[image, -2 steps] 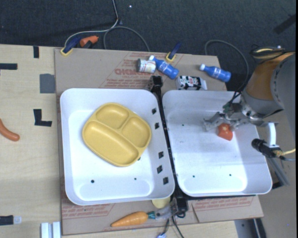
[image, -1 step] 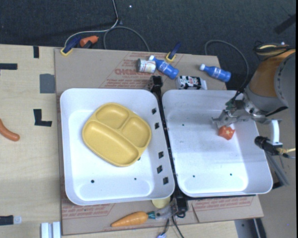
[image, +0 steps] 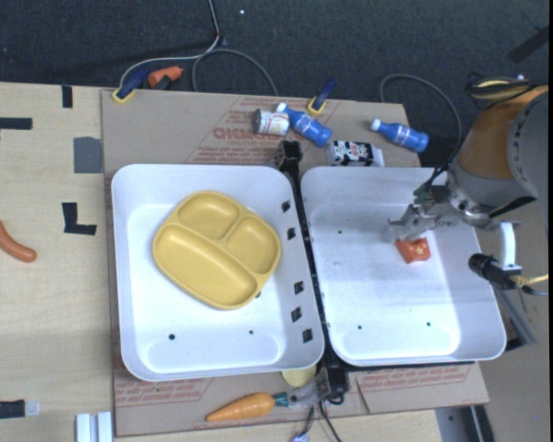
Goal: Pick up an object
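Lying at the far left of the desk is a sausage. Next comes the left bin, with a yellow divided plate inside it. Below that bin's front edge lies a carrot. Behind the bins rest a small white bottle, a blue bottle, a black-and-white packet and another blue bottle. The right bin holds a small red block near its right side. Just above the block sits the pincer, touching or nearly touching its top; whether it is open or closed cannot be told. The arm reaches in from the right.
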You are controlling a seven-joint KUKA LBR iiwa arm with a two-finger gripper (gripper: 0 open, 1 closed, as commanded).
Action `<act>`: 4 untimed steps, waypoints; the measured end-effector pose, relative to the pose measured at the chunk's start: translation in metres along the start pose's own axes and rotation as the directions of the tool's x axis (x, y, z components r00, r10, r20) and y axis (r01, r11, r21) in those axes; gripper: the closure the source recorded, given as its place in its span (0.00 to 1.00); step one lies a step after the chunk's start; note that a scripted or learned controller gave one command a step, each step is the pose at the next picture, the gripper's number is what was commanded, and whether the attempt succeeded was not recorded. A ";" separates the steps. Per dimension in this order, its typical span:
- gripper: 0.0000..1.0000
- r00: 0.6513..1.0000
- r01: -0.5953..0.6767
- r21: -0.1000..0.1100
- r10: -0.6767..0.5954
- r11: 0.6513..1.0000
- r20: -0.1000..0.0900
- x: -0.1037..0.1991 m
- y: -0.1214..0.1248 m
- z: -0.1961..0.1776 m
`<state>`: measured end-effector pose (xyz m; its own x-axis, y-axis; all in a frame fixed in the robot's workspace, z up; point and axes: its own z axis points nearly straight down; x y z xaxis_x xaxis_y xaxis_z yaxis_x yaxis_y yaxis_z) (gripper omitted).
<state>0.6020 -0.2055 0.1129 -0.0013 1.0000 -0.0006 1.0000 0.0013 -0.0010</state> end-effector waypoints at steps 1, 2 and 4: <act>1.00 1.000 0.000 -0.010 0.000 1.000 -0.001 -0.017 -0.008 0.023; 1.00 1.000 -0.001 -0.015 0.001 1.000 0.005 -0.019 -0.032 0.023; 0.00 1.000 -0.001 -0.001 0.001 1.000 -0.001 0.000 -0.076 -0.006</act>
<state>0.5261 -0.2059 0.1186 -0.0005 1.0000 0.0004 1.0000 0.0005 -0.0003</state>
